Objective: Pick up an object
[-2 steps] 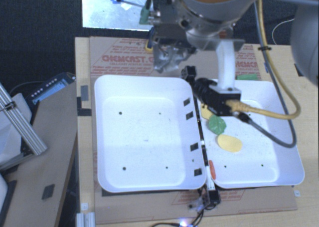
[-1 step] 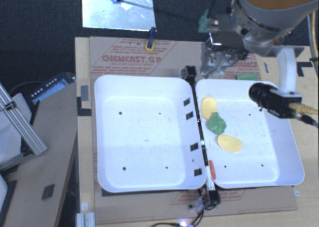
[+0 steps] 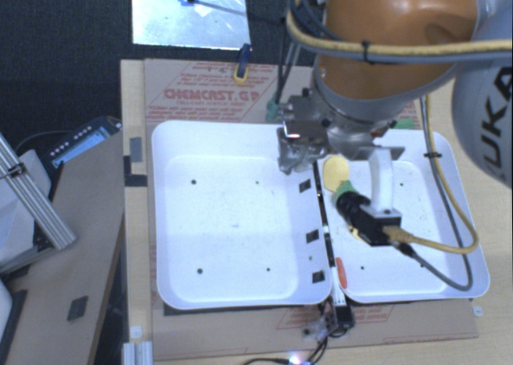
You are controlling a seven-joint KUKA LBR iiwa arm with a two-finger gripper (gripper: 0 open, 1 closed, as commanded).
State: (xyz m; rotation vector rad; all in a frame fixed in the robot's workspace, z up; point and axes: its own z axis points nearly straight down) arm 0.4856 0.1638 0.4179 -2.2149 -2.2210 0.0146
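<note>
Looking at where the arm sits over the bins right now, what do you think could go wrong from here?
The yellow object lies close to the divider between the bins, so the gripper may strike the wall rather than close on it. The orange object hugs that same edge and may be hard to grasp. The yellow cable trailing over the right bin could snag.

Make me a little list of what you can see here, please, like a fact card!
arm: grey arm with orange band, reaching over the right bin
left bin: shallow white plastic bin
right bin: shallow white plastic bin
yellow thing: small round pale yellow object in the right bin, near the divide
orange thing: small orange object by the right bin's front left edge
</note>
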